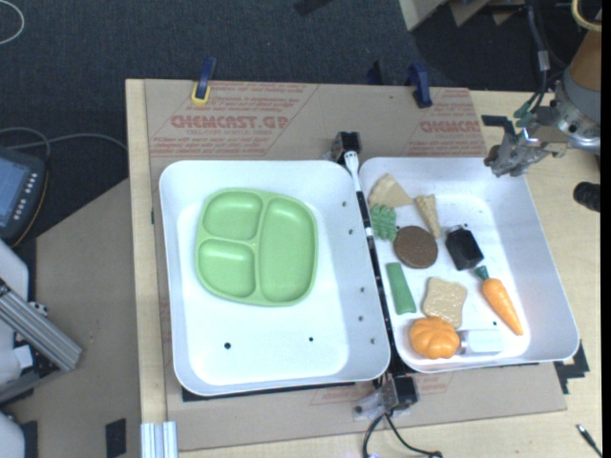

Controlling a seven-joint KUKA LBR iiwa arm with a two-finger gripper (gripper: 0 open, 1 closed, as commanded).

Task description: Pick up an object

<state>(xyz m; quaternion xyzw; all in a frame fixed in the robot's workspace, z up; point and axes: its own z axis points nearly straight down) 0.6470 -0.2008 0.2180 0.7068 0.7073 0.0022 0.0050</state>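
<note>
— So where is your claw [504, 157]?
— Over the right white bin's [535, 246] far corner; its grip I cannot tell.
— The long orange plastic carrot [501, 304]?
— Near that bin's front right.

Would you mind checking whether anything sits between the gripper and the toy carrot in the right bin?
Nothing visible blocks it. The gripper hangs over the right bin's far corner, and bare bin floor lies between it and the carrot; the black block sits just left of that line.
</note>
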